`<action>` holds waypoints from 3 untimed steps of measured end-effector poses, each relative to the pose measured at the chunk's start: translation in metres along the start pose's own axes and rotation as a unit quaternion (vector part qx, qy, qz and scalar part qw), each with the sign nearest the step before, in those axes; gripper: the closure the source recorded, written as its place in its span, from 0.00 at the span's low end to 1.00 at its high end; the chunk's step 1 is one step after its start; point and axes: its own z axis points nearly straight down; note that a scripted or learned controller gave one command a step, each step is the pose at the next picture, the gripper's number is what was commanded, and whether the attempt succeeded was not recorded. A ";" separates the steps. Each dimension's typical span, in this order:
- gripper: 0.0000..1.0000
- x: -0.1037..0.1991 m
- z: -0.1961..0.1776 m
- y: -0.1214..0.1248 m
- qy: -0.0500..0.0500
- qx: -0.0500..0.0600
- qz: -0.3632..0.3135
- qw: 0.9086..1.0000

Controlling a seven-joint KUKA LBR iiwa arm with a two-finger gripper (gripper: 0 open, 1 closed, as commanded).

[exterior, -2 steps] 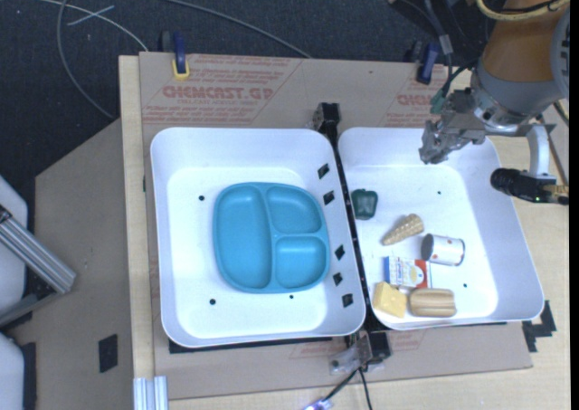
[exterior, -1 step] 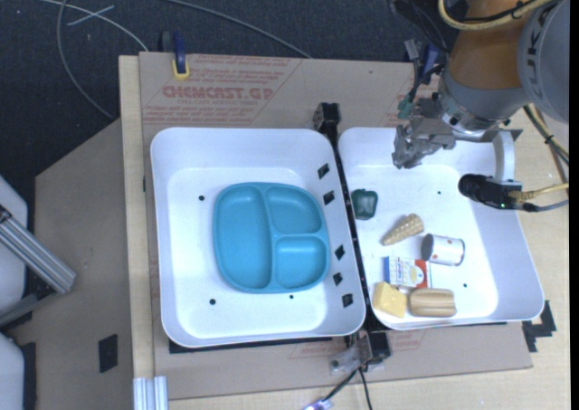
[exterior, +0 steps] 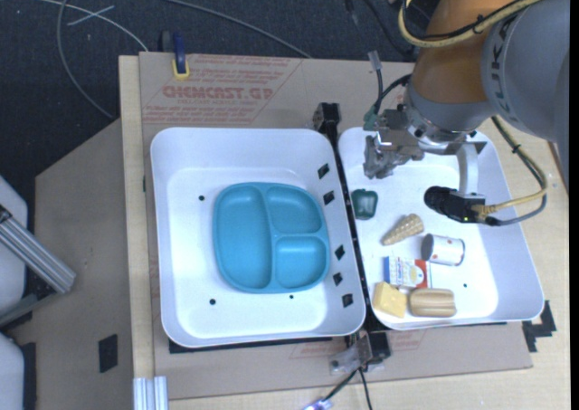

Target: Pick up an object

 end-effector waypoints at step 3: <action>0.00 0.098 -0.009 -0.032 -0.001 0.000 0.002 1.000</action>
